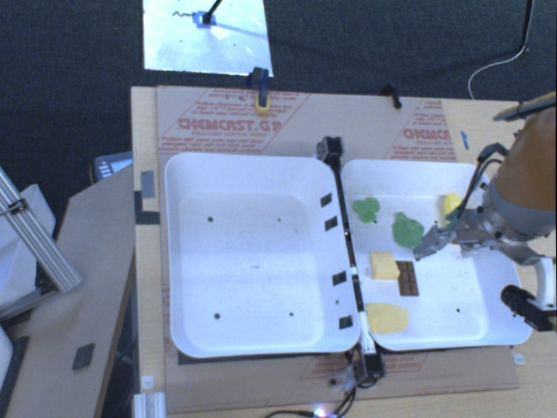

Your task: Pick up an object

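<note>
The thing closest to a grab looks like the bigger green lump [406,230]. It sits in the right bin [470,325], near the middle, a bit toward the far side. It is round-ish, so no real long way to it. The gripper [432,245] is just beside it, to its right and a little nearer me, w/ the tip low and pointing left at the lump. I can't tell if they touch. I can't tell if the gripper is apart or together either; it's too small and blurry from here. Nothing I can see is held in it.

Other stuff in the same bin: a smaller green lump [366,208] further left by the wall btw the 2 bins. A yellow block [384,265] and a brown bar [407,278] lie touching each other, just in front of the gripper tip. The bar's long way runs near to far. A pale yellow oval [386,318] lies near the front left corner. A small yellow thing [450,205] peeks out behind the arm [526,185].

My guess: the next move is a short push left and down onto the big green lump. The block and bar are close too, so it could bump them.

The left bin [252,233] is next door.
</note>
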Available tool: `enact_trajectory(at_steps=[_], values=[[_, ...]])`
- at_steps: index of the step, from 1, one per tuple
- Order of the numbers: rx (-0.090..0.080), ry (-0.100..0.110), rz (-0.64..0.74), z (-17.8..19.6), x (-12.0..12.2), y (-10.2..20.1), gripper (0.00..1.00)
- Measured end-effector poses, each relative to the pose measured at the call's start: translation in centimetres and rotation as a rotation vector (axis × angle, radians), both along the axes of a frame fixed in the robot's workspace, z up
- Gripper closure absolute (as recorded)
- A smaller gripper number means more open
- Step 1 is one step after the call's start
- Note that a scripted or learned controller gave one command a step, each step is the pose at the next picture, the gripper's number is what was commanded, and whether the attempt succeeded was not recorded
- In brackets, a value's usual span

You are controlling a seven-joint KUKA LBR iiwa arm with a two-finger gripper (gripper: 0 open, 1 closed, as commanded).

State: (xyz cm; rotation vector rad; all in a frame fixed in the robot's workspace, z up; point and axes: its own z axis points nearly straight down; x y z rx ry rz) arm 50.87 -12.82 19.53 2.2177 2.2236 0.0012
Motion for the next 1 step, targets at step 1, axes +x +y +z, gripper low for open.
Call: enact_trajectory(at_steps=[1], values=[[0.004, -0.006, -0.003, -11.12, 0.34, 0.02, 0.0]])
